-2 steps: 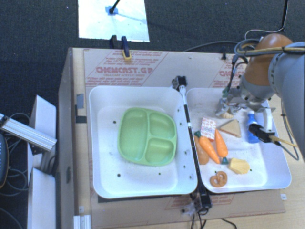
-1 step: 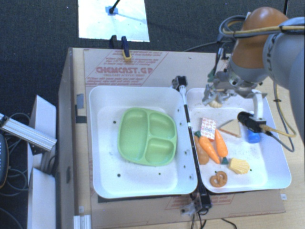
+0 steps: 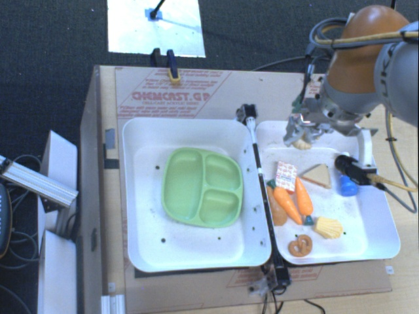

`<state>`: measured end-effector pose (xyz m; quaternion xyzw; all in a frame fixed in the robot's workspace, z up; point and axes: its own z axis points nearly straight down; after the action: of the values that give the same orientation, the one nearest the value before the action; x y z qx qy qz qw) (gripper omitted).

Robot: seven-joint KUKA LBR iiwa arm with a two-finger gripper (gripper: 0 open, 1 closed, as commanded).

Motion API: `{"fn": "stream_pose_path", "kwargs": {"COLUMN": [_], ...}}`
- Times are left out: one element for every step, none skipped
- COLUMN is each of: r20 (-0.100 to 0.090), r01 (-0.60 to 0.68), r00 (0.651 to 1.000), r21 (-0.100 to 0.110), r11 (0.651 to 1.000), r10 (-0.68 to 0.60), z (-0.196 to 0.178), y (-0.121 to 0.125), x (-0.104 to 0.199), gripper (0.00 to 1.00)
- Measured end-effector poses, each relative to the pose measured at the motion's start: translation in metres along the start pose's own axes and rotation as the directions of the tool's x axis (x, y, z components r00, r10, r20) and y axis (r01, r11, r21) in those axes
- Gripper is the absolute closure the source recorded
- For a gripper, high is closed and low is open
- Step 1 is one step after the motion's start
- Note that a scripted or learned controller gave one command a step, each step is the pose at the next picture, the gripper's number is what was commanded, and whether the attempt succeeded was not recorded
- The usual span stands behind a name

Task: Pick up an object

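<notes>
Just pincer (image 3: 302,136) over right bin (image 3: 380,244)

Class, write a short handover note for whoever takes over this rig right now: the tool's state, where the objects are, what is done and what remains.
Tool: low over the far end of the right bin, right at a small pale object; a grasp cannot be confirmed.
Right bin holds: two carrots, pretzel, sandwich wedge, blue piece, yellow shell-like piece, checkered block.
Left bin: green divided plate.
Done: the arm has reached the objects.
Left: secure and lift one object.
</notes>
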<state>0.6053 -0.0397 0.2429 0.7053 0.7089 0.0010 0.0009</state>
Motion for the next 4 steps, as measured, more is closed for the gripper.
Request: {"fn": "stream_pose_path", "kwargs": {"r20": [0.000,0.001,0.001,-0.001], "r01": [0.001,-0.004,-0.004,0.000], "r00": [1.000,1.000,1.000,1.000], "r21": [0.001,0.001,0.000,0.001], "r11": [1.000,1.000,1.000,1.000], "r10": [-0.001,0.004,0.004,0.000], "z": [-0.014,-0.011,-0.016,0.002], "y": [-0.006,-0.006,0.022,0.019], "x": [0.004,-0.007,-0.055,-0.013], "gripper": [1.00,1.00,1.00,1.00]}}
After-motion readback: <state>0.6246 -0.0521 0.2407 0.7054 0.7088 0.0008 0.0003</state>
